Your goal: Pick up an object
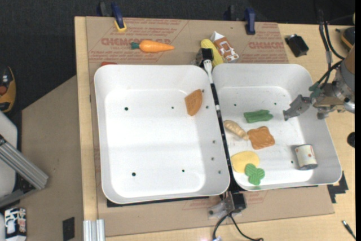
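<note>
The gripper hangs over the right edge of the right bin; whether it is released or clenched cannot be told from this angle, and nothing is seen held in it. It touches none of the objects below.

The worktop is a brown board printed with red lettering, carrying two shallow white bins side by side, clamped at the back by two blue clamps. Dark carpet lies behind it.

The left bin holds one orange-brown piece near its right wall. The right bin holds six things: a green piece, a pale tan piece, a brown slice, a yellow round piece, a green leafy piece and a small silver can lying near the gripper's side. Behind the bins on the board lie one carrot, one banana and a small printed box.
</note>
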